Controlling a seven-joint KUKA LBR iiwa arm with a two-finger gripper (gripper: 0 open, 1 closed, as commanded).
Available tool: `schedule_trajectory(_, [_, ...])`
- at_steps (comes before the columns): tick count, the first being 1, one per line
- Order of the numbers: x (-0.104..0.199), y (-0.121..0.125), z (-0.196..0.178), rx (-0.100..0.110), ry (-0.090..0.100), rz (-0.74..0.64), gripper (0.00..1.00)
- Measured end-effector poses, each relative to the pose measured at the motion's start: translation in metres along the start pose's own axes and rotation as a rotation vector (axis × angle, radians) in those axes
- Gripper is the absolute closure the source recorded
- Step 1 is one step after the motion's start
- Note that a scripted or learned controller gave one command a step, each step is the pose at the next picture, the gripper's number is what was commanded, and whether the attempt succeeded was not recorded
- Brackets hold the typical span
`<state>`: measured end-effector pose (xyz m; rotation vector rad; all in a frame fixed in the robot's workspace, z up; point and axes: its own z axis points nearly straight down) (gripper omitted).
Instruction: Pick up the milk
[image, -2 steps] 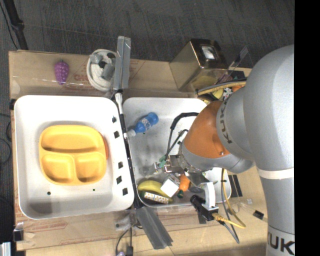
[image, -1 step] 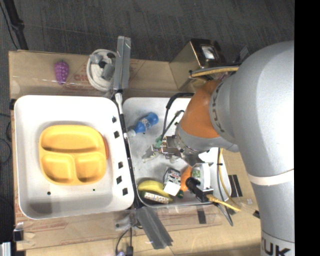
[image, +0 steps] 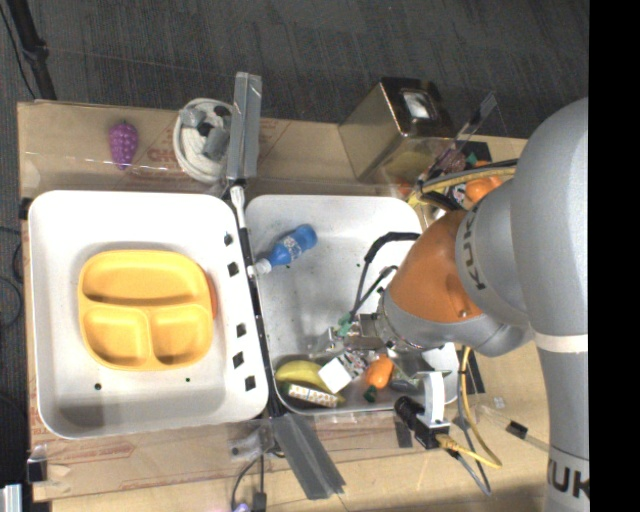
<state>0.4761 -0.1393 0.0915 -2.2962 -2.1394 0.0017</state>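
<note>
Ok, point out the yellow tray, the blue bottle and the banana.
Yellow tray (image: 147, 306): camera view, on the ridge between its compartments.
Blue bottle (image: 291, 245): camera view, on the blue body.
Banana (image: 298, 375): camera view, on the middle of its curve.

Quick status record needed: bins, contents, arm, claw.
left bin: holds yellow tray
right bin: blue bottle near its upper left; banana, carrot and a small white item, possibly the milk, clustered at lower edge
arm: reaching over right bin
claw: low, next to the cluster; grip state unclear
</note>
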Motion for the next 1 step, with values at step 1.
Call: schedule_trajectory(1, [0.0004, 0.0005, -0.0095, 0.002, 0.001, -0.004, 1.0])
